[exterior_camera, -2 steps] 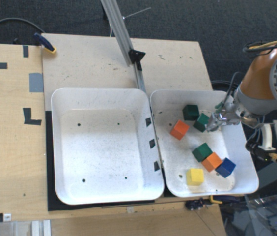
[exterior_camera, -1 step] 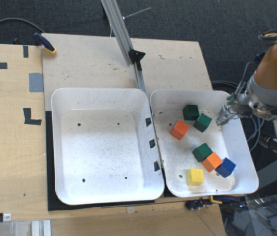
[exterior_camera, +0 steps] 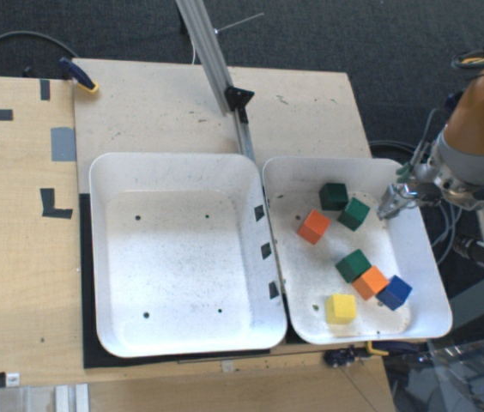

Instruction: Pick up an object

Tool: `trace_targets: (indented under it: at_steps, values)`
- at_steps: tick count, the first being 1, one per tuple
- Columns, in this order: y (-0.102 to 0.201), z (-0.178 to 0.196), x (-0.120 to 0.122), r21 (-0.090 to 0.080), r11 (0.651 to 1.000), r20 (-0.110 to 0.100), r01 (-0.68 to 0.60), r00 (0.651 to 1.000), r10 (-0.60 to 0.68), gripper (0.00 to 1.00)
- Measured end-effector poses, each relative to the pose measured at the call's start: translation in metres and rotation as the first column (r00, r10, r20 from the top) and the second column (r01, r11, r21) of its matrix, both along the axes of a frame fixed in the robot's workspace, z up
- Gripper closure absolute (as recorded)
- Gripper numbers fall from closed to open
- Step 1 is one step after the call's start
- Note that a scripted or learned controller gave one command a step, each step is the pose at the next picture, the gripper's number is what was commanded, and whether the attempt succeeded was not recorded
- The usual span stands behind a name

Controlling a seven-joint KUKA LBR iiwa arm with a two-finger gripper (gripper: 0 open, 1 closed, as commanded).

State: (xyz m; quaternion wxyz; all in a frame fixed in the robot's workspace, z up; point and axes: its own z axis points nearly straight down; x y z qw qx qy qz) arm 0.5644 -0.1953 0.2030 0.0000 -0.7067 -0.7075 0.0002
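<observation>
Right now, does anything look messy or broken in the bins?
Nothing looks broken or spilled. All the blocks sit in the right bin, at odd angles. Three huddle together: a green, an orange and a blue one.

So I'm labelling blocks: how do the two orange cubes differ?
The upper orange cube lies alone mid-bin, touching nothing; the lower orange cube is wedged between a green cube and a blue cube. Both look alike in colour and size, in the right bin.
</observation>
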Motion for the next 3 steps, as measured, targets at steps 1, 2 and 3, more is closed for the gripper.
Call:
trace_targets:
  at_steps: [1, 2, 3]
  values:
    - [0.050, 0.014, -0.004, 0.002, 1.000, 0.000, -0.005, 1.000, 0.005, 1.00]
    - [0.102, 0.026, -0.007, 0.003, 1.000, 0.000, -0.006, 1.000, 0.006, 1.00]
    - [0.159, 0.016, -0.017, 0.002, 1.000, -0.003, -0.006, 1.000, 0.006, 1.00]
